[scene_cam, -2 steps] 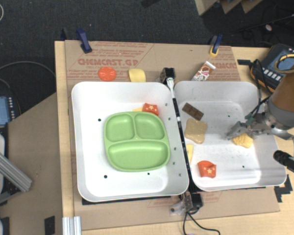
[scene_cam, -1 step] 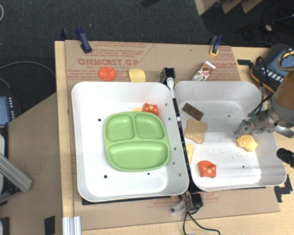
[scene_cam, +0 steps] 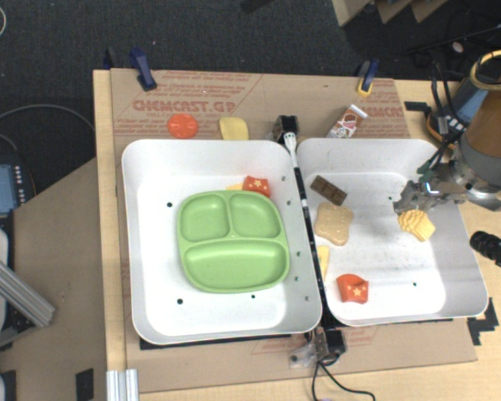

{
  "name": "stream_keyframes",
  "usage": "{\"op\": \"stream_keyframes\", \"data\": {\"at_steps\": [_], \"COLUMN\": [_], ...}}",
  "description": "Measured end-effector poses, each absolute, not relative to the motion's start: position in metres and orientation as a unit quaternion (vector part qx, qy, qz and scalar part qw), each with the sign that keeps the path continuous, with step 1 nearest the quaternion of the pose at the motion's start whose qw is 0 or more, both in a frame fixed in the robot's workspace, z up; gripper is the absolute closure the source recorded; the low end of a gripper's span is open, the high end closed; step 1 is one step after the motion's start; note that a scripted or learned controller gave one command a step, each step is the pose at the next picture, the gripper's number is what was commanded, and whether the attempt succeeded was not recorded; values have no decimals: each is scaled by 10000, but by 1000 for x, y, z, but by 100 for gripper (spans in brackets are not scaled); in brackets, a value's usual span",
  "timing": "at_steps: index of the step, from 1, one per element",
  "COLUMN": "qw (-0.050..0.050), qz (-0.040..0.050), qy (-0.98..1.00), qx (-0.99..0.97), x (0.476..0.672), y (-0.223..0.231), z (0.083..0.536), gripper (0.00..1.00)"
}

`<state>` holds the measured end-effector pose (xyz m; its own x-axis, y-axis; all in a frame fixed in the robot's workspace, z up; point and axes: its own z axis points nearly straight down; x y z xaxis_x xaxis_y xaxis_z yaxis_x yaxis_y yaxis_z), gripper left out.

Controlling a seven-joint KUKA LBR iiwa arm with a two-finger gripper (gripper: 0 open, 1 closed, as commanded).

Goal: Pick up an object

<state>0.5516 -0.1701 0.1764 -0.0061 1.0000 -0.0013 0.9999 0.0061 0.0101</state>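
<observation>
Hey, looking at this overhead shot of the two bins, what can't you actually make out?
- Gripper: too small and dark in the camera view to tell its finger state, or whether it touches the ridged yellow piece just below it.
- Yellow item at the right bin's left wall: mostly hidden by the wall.
- Red piece: partly behind the green divided plate.
- Arm: cut off by the right edge.

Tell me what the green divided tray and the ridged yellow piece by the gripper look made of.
Green divided tray: likely moulded plastic, one even colour with a soft satin sheen and rounded compartment walls. Ridged yellow piece: probably plastic or rubbery toy food, matte, with wavy ridges like a crinkle chip; too small to be sure. It lies just below the gripper.
</observation>
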Motion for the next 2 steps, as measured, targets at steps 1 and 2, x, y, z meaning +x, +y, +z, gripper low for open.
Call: {"op": "stream_keyframes", "data": {"at_steps": [1,2], "qw": [40,-25], "qz": [24,2], "qy": [7099,7093], "qx": [7043,7049], "x": [629,592], "y": [-121,-57], "z": [187,205], "gripper": [100,100]}}
